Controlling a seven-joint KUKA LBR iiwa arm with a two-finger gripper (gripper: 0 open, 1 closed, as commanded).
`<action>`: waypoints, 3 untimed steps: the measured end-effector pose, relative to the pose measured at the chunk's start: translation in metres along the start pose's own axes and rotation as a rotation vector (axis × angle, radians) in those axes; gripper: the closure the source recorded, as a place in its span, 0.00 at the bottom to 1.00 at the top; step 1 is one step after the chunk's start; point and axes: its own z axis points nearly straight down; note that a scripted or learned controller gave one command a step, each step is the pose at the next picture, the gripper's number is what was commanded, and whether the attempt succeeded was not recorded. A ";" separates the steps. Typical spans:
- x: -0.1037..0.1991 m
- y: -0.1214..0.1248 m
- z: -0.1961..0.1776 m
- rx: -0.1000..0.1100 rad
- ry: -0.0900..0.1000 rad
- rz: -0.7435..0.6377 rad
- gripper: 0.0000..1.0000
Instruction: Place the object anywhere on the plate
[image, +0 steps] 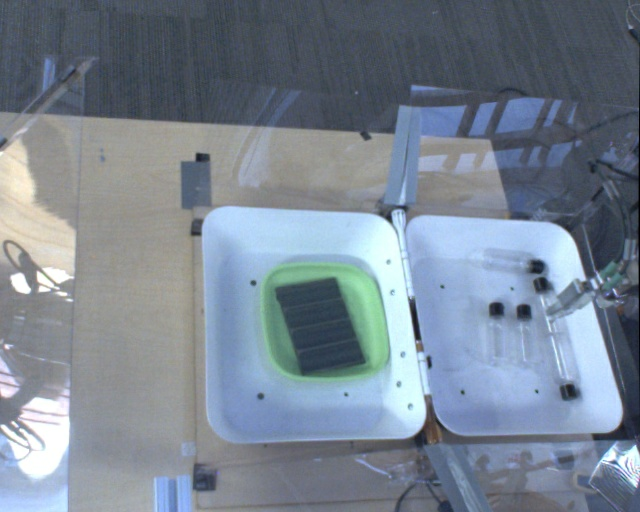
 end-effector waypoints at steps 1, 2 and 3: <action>0.001 -0.004 0.007 0.000 0.001 0.019 0.00; 0.001 -0.004 0.013 0.001 0.002 0.045 0.00; 0.001 -0.004 -0.019 0.000 -0.001 0.105 0.00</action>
